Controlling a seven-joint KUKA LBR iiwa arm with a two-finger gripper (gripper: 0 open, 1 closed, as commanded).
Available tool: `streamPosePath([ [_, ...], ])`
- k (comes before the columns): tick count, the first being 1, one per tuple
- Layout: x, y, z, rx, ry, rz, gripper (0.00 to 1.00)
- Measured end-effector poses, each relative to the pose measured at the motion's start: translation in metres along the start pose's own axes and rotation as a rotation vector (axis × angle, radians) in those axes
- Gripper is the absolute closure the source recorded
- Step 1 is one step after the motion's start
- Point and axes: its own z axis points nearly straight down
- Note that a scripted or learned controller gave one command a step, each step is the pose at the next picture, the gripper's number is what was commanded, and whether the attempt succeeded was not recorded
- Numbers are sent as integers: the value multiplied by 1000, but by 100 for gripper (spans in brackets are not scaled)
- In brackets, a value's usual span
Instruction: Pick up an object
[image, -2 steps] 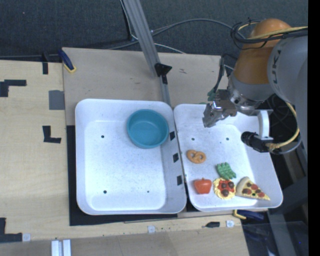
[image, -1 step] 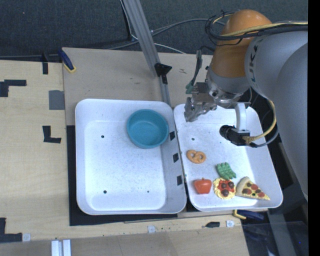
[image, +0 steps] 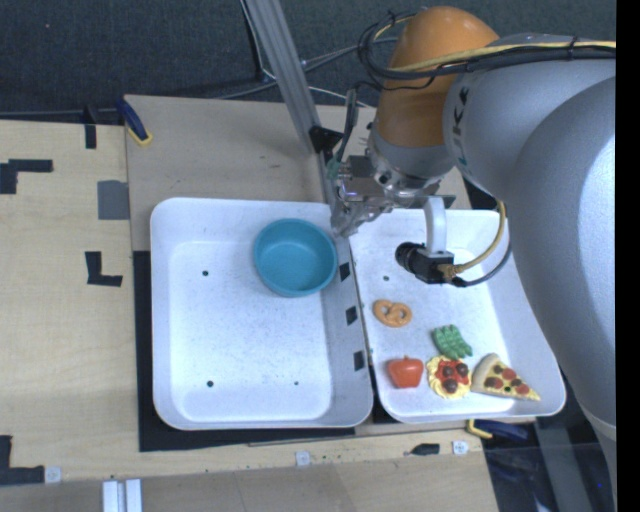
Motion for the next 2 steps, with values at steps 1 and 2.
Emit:
streamPosePath([
  [1, 52, 6, 13, 2, -1, 1, 100],
  [2, 50, 6, 12, 0, -2, 5, 0],
])
